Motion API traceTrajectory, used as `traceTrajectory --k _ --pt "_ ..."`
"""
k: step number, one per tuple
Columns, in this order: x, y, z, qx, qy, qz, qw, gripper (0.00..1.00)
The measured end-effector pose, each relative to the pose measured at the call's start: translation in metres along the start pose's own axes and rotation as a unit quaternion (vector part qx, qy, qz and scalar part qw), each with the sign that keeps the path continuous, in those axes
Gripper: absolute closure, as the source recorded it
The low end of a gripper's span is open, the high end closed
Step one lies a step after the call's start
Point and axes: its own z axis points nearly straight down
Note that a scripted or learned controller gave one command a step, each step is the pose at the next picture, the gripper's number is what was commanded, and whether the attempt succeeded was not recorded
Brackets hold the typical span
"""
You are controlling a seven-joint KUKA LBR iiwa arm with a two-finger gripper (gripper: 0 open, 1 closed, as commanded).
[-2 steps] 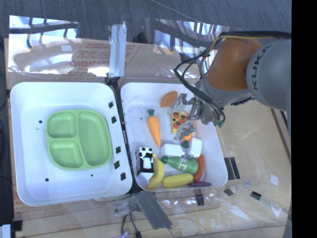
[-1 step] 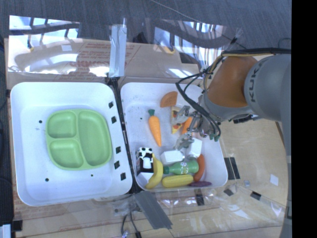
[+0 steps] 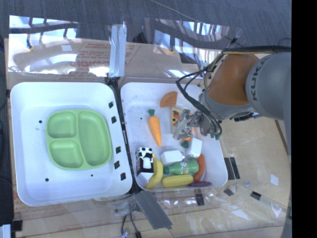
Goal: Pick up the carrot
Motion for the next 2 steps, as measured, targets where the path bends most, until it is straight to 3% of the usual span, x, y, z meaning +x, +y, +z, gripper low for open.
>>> traceTrajectory --k 1,2 --pt "0.014 0.068 -0.039 0.0 0.001 0.153 0.9883 1.0" --pt "0.066 0.135 -0.076 0.0 0.003 0.231 0.973 1.0"
